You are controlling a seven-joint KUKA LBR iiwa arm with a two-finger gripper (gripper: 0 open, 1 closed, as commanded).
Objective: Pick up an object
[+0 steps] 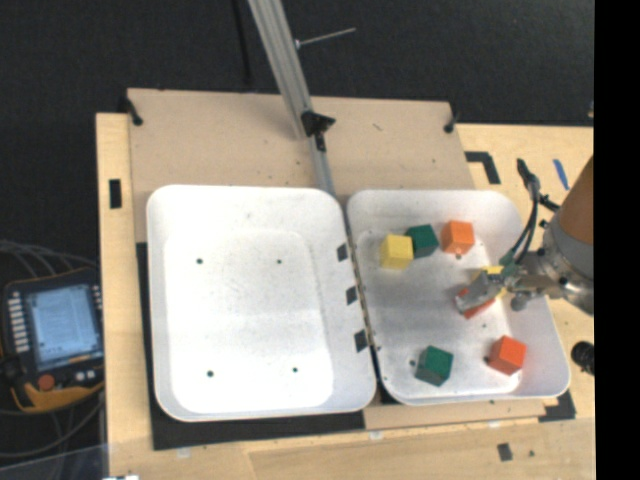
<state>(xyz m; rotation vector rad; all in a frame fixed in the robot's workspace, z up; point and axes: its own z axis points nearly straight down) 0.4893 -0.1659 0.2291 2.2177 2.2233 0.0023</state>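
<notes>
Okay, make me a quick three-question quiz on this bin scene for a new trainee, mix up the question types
1. True or false: the yellow cube lies in the left bin.
2. How many green cubes lie in the right bin?
3. Multiple choice: the claw is over which bin? A) left B) right C) neither

Key:
1. False; it lies in the right bin, beside a green cube.
2. Two; the other green cube lies near the front wall.
3. B; it hangs between the upper orange cube and the lower orange cube.
</notes>
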